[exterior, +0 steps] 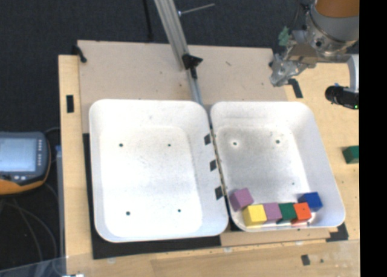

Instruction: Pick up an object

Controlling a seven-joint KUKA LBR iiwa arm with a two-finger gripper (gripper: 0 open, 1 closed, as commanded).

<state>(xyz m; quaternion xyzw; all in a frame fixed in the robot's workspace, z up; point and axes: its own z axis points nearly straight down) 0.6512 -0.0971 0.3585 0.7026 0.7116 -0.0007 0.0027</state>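
We find no readable writing or brand on anything in the camera view; the small screen of the grey device [21,158] off the bench's left edge is too blurred to read.

The bench [133,70] is a pale, matte board carrying two shallow white bins with rounded corners and speckled floors. The left bin [106,118] sits beside the right bin [314,130], their inner rims touching along the middle, where small dark clips mark the seam.

The blocks lie along the right bin's near edge: a purple block [241,198] nearest the seam, then a row of a yellow block [255,214], a second purple block [273,211], a green block [286,211] and an orange block [302,211], each touching the next, with a blue block [311,200] just behind the orange one. All look like plain, matte cubes.

The gripper [282,76] hangs over the bench's far right corner, beyond the right bin's far rim, well apart from the blocks. We see nothing in its metal fingers, but cannot tell how far they are spread. A ribbed aluminium rail [169,19] slants across the far edge.
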